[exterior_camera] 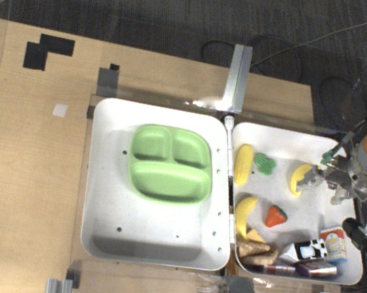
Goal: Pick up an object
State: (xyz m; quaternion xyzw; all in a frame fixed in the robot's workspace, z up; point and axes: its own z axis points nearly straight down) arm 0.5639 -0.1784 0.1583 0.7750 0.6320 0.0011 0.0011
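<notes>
Here the gripper [325, 180] hangs over the right bin's [288, 139] far right edge, beside a yellow banana [299, 177]; finger state unclear.

Left white bin [105, 185]: one green divided tray [170, 163], lying flat. Right white bin [288, 142]: corn cob [243, 164], green toy [264, 163], two bananas [299, 177] [244, 214], strawberry [276, 216], purple marker [312, 270], small bottle [335, 245]. Gripper [326, 180] over the right bin's far right part, beside the upper banana.
</notes>
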